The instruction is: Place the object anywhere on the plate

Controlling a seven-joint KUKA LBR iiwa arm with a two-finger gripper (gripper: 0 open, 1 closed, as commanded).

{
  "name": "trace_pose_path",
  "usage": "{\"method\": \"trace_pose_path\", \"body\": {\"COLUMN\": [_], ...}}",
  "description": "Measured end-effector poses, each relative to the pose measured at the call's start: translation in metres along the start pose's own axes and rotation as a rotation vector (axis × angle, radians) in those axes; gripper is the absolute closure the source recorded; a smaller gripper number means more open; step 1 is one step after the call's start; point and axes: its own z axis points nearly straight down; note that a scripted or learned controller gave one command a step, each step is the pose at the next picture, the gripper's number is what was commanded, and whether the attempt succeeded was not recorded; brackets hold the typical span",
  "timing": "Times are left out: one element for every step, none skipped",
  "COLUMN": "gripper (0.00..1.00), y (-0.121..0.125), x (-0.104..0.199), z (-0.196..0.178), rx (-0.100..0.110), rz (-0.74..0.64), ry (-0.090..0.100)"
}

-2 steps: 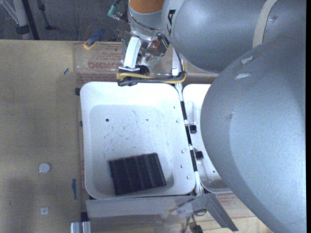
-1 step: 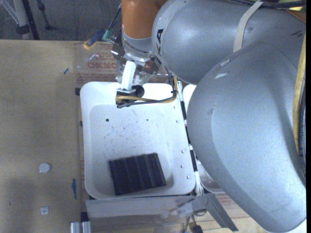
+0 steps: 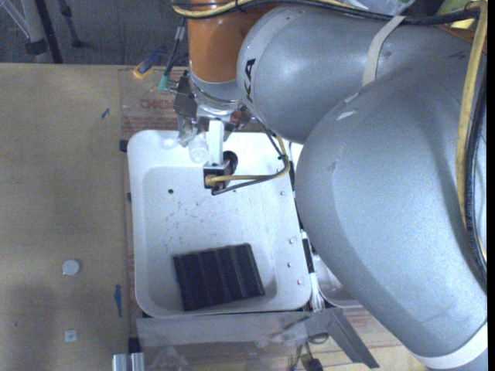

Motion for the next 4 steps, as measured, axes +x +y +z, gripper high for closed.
{"method": "trace_pose_path", "body": {"gripper": [1.0,1.0,1.0,1.0], "y": [-0.041,0.004,0.004,0.004], "x": [-0.012,-0.009,-0.008,-0.008], "z": [0.026,0.002,-0.077,-0.087], "rx": [0.0,-0.008,-0.008,-0.012], "rz": [-0.402,-0.705,-0.763,-0.762], "ry": [0.001,0.002,0.002,0.003]}}
